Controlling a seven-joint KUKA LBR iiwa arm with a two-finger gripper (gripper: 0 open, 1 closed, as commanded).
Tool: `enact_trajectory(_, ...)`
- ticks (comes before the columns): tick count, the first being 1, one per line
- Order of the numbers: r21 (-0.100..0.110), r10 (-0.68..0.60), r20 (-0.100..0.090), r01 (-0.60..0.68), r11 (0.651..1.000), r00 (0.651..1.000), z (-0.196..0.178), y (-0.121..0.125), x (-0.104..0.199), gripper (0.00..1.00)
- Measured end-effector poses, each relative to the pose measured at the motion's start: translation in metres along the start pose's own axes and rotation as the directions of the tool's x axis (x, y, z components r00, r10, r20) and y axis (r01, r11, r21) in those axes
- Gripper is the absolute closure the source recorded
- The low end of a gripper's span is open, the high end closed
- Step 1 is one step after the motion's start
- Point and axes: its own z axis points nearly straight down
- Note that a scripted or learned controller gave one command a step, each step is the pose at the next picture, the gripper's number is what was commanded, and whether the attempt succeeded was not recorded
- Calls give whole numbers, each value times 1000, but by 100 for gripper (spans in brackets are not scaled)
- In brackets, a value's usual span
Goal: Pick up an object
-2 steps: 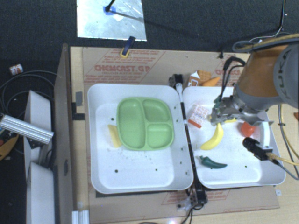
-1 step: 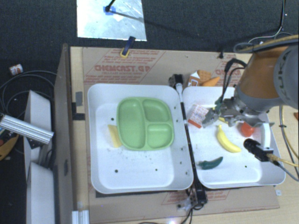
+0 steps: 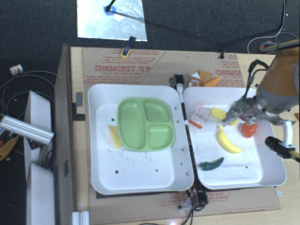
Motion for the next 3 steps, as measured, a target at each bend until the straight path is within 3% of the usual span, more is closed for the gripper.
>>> enact_trajectory(1,-1,-4,-4,4,1000,1000,89,1,-11,0)
enact_trajectory(2,-3,-6,-4,6,1000,1000,76,2,-11,100)
enact_trajectory(3,-15,-16,-5,16,1000,1000,-56,9,57,100)
